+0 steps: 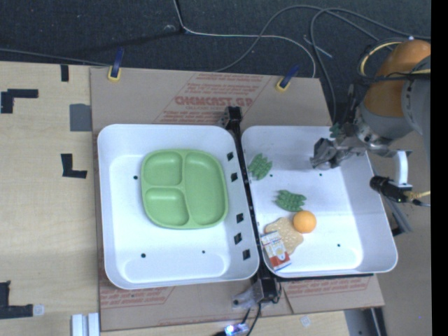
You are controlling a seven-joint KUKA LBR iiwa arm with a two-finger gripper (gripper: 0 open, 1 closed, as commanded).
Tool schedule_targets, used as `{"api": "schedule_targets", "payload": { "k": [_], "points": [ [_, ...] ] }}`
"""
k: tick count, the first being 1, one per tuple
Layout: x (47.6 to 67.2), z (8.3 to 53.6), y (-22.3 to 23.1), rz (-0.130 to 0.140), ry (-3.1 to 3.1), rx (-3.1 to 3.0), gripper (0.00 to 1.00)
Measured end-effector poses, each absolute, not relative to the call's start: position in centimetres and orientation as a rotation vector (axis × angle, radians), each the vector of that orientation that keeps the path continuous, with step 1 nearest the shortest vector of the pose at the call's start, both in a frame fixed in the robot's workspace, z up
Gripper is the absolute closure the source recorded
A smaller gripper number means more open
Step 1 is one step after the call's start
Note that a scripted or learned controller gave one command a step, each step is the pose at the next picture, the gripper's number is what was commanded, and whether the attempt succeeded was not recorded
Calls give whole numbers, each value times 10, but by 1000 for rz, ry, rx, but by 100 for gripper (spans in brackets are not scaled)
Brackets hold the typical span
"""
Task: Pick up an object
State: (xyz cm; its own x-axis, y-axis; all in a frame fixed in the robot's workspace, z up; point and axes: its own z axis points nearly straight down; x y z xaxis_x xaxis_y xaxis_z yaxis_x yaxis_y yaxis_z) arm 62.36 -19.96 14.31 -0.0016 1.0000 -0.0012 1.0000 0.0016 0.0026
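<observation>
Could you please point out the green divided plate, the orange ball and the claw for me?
green divided plate (185, 188): camera view, middle ridge.
orange ball (304, 221): camera view, top surface.
claw (323, 158): camera view, between fingertips.

Grey arm w/ orange band reaching in from right; wrist angled down-left; tool (326, 154) low, nothing seen in it

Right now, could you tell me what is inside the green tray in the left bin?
The green tray shows three bare compartments, with no items in them. It lies flat in the left bin, so whatever is beneath the tray is covered.
</observation>
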Motion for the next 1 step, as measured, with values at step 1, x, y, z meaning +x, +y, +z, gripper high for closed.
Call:
{"api": "schedule_targets", "payload": {
  "k": [1],
  "points": [
    [623,186,-198,2,2221,2218,100]
  ]
}}
